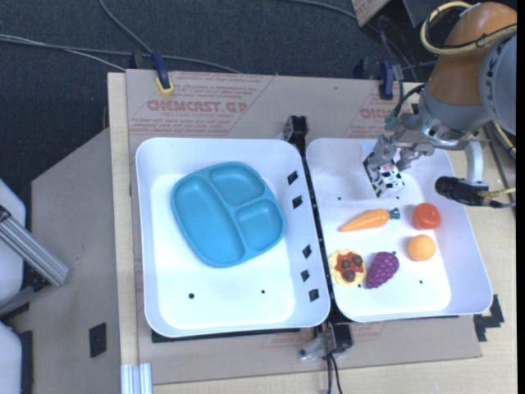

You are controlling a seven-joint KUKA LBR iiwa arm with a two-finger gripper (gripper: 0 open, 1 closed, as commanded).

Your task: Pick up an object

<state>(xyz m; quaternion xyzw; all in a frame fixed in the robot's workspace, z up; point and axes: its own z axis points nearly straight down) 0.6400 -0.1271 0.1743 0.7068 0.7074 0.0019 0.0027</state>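
Note:
The right bin [459, 294] holds several toy foods. An orange carrot [367, 218] lies near its middle, with a red tomato [426, 216] to its right. Below them sit an orange fruit [421, 247], a purple grape bunch [381, 268] and a small yellow piece with red topping [348, 266]. My gripper [387, 175] hangs low over the upper part of this bin, just above the carrot. A small black-and-white patch shows at its tip. I cannot make out whether that patch is an object or part of the gripper.
In the left bin [164, 302] lies a blue divided plate [229, 213]. A black divider with clips [302, 220] runs between the bins. The arm's black cable end [459, 190] reaches over the right bin's upper right edge.

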